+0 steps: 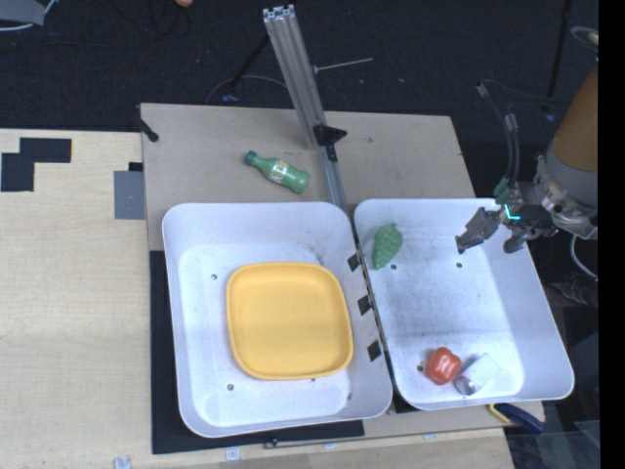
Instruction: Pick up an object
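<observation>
My gripper [496, 235] hangs over the upper right part of the right bin [508, 301], its two dark fingers spread apart with nothing between them. A green leaf-shaped object [387, 244] lies near that bin's upper left corner, well left of the gripper. A red pepper-like object [441, 364] rests near the bin's front edge, with a small pale clear item [476, 373] beside it. In the left bin [195, 262] lies a yellow square plate [289, 319].
A green bottle [277, 171] lies on the bench behind the left bin. A slanted metal rail [301, 66] rises behind the bins, ending at a black bracket [328, 137]. Black clips [363, 304] sit along the seam between the bins.
</observation>
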### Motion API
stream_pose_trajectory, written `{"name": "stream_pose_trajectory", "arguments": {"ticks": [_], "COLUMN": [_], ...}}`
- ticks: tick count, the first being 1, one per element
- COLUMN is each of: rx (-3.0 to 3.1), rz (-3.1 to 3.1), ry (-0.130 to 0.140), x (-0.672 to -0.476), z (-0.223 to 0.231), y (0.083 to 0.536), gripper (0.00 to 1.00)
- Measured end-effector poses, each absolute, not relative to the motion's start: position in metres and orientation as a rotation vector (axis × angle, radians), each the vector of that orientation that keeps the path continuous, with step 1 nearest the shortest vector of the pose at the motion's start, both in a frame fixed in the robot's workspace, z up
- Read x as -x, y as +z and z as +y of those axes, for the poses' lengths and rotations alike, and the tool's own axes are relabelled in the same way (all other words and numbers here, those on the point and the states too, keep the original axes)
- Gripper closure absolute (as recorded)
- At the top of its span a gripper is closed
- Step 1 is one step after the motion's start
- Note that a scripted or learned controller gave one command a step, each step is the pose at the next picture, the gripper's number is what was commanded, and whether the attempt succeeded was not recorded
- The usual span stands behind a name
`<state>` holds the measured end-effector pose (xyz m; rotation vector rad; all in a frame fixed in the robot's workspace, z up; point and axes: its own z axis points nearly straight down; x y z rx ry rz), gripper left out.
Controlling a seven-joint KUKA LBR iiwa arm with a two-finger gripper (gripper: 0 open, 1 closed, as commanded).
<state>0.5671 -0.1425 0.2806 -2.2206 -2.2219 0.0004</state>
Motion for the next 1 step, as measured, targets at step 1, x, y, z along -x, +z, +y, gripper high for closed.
{"name": "stream_pose_trajectory", "arguments": {"ticks": [1], "rx": [2.221], "rz": [-2.222], "ry": [0.001], "x": [-0.5671], "z": [-0.1425], "y": [0.2806], "gripper": [0.00]}}
